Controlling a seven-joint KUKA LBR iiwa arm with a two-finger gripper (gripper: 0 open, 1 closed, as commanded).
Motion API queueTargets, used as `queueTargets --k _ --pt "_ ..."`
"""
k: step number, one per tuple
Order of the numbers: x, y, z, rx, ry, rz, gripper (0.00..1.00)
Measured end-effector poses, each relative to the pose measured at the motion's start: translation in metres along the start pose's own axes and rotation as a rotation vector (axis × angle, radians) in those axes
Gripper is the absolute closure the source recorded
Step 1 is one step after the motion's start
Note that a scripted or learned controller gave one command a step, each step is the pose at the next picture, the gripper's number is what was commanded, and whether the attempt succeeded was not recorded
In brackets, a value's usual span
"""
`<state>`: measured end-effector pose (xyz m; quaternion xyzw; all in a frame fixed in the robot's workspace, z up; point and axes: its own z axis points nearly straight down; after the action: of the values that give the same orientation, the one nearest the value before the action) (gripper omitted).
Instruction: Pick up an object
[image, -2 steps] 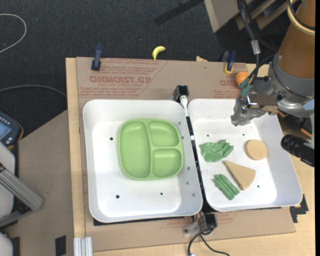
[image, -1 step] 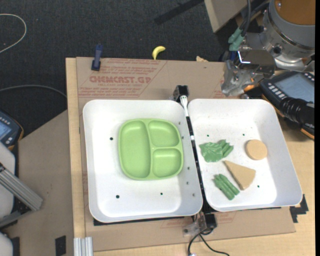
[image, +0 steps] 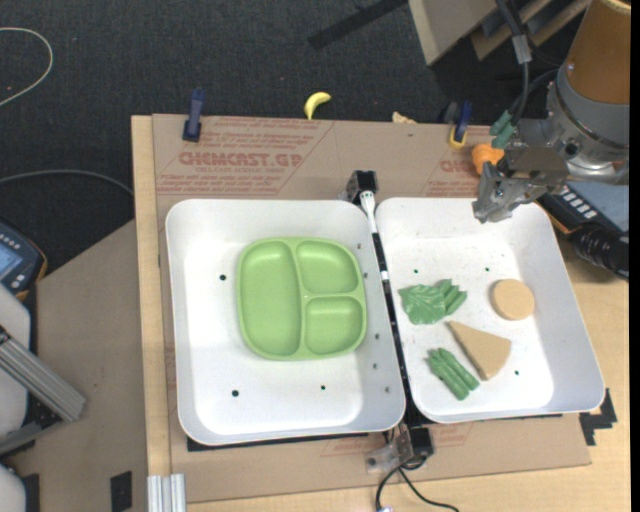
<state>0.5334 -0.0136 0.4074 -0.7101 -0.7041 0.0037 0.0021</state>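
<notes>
- Gripper (image: 494, 205) hovers over right bin's (image: 575, 330) far edge; finger state unclear.
- Best bet: descend squarely on wedge (image: 482, 347), clear of disc (image: 512, 299).

Brown board (image: 300, 150) under both bins, red print on it. Blue clamp (image: 193, 116) at board's far left edge, second blue clamp (image: 460, 124) at far right. Yellow banana-shaped piece (image: 317, 102) just beyond far edge, on dark carpet (image: 150, 60). White cable loop (image: 28, 62) on carpet, far left. Black clip (image: 361, 184) between bins at far side. Metal rail (image: 40, 380) at left.
</notes>
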Motion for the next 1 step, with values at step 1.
queueTargets --k 1 --pt "0.0700 -0.0536 0.0757 0.003 0.003 -0.015 1.00"
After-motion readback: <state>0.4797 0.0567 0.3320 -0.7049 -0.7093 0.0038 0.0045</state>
